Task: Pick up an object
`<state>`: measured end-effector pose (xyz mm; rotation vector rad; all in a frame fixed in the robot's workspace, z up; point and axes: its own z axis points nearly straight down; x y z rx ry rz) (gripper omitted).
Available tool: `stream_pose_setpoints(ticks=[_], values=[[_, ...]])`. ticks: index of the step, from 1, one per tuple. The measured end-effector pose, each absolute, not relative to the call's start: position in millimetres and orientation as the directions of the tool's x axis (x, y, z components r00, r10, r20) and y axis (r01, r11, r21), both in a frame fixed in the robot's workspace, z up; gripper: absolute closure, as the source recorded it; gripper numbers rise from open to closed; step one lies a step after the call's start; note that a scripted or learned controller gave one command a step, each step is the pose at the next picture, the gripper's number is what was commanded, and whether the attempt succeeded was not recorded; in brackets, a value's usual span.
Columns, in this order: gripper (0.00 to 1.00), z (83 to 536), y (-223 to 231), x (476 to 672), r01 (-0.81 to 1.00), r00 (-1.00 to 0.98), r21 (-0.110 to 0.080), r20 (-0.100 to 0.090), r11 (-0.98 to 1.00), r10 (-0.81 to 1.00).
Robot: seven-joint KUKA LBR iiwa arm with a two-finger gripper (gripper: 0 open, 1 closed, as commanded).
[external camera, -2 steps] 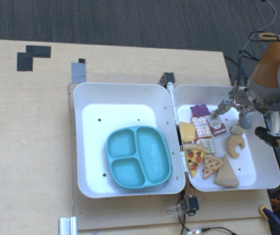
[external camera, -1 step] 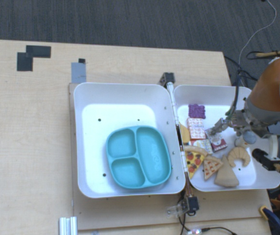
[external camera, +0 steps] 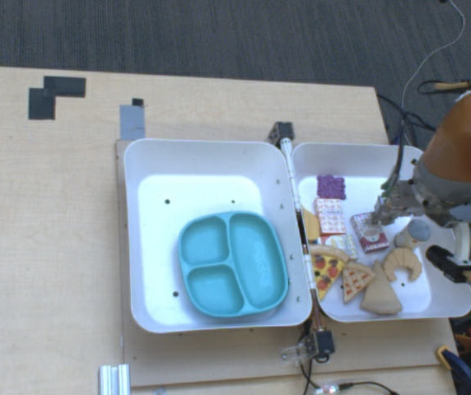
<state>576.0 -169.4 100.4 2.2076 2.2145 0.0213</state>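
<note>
The arm enters from the right of the frame, its orange band at the upper right, and the gripper [external camera: 377, 220] is down inside the right bin [external camera: 445, 307]. It sits directly over a small red-and-white packet [external camera: 368, 234] near the middle of that bin. Whether it is open, closed or clamped on anything cannot be told from this angle, since the wrist hides the tip.

The right bin is crowded. A purple block [external camera: 330, 187] lies toward its upper left, a pink-and-white checked piece [external camera: 330, 216] just below it, two toy pizza slices [external camera: 341, 276] at the lower left, a tan croissant shape [external camera: 403, 263] and a tan wedge [external camera: 381, 299] at the lower middle, and a small grey round piece [external camera: 417, 231] just right of the gripper. The left bin [external camera: 137, 245] holds a blue divided plate [external camera: 233, 264], well apart from the gripper. Both bins rest on the light wooden table [external camera: 46, 245].

The likely target is the packet under the gripper. The risk lies in the crowding: the packet looks flat and lies close beside the checked piece, so a closing grip could slide over its top, or catch a neighbour's edge and drag it along. The grey round piece is near enough to be nudged aside as the arm lifts.
</note>
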Motion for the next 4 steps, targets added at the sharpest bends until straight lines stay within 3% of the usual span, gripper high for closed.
stream_pose_setpoints(ticks=[1, 2, 3, 4], values=[[0.00, 100, -169, 575.9, 1.000, -0.003, 0.020, -0.001, 0.003, 1.000], [0.00, 91, -119, 531.6, 1.000, -0.001, 0.015, -0.004, 0.001, 1.000], [1.00, 100, -118, 533.0, 1.000, -0.003, 0.017, -0.003, 0.003, 1.000], [1.00, 183, -74, 487.5, 1.000, -0.004, -0.001, 0.001, 0.004, 1.000]])
